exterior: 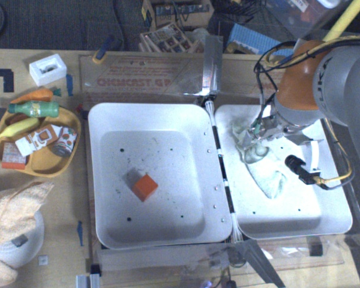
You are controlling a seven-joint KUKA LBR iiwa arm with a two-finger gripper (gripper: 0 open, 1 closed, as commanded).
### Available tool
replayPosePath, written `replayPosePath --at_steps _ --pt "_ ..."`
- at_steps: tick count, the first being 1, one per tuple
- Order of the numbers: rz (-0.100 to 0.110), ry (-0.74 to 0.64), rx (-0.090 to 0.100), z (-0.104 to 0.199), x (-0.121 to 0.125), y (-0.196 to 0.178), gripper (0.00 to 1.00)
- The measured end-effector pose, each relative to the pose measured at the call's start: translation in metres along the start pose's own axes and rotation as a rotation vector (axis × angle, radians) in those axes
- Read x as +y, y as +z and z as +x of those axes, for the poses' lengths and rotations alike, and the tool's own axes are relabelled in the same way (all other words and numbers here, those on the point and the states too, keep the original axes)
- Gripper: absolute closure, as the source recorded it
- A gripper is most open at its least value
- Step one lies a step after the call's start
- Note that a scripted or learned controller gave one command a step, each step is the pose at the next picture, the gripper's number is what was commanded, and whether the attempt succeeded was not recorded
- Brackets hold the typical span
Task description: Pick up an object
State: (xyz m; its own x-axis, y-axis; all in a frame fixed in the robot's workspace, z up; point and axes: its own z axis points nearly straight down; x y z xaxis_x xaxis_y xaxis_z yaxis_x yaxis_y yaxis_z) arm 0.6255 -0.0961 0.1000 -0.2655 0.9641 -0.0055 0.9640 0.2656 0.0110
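Reached into the right bin (333,221), claw (254,138) low beside a pale cloth (269,179); grip impossible to tell. Next: likely closing on something, then lifting.

You see an orange block (146,187) lying flat, turned cornerwise, near the middle of the left bin (108,125), a pale crumpled cloth (269,179) lying in the right bin (330,215).
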Motion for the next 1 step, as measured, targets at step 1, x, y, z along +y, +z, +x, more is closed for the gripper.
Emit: replayPosePath --at_steps 1 --pt "0.010 0.130 0.003 0.0654 0.0523 -0.0850 1.00"
